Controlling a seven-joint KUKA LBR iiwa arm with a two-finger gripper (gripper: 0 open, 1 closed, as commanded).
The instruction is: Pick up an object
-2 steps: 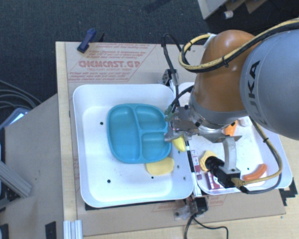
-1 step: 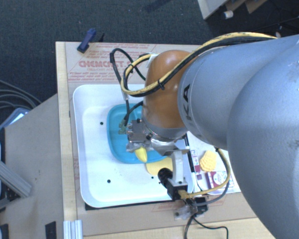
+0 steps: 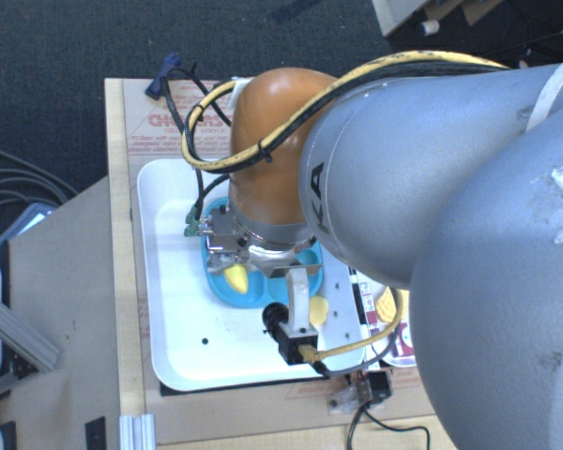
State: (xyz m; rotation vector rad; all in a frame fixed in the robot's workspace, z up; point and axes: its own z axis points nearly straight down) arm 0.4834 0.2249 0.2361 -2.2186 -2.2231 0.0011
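Right under the wrist, tucked in beside the gripper (image 3: 263, 268), there's a blue dish (image 3: 227, 284) sitting in the left-hand white bin (image 3: 174, 279), and a small yellow object (image 3: 235, 277) is lying in it. That yellow thing looks a bit longer than it is wide, with its long axis running roughly from upper left to lower right in the camera view, and the narrower end seems to point toward the lower right, though honestly so little of it peeks out that I wouldn't swear to the direction.

The arm (image 3: 432, 204) covers most of the right side, with the orange band (image 3: 272, 148) sitting directly above the gripper hardware, so the business end is mostly hidden. Can't tell how the jaws stand, whether they're apart or closed, or whether anything is between them. The yellow object is just beside the metal parts of the wrist, close enough that it may be touching, but I can't say for sure.

Below and slightly to the right of the gripper, a black piece (image 3: 283, 331) with a pale upright part sticks out over the bin floor. A yellow-and-black cable (image 3: 206, 111) loops over the orange band. Further right of the gripper, a bit of colourful printed packaging (image 3: 387, 307) shows under the arm's edge.
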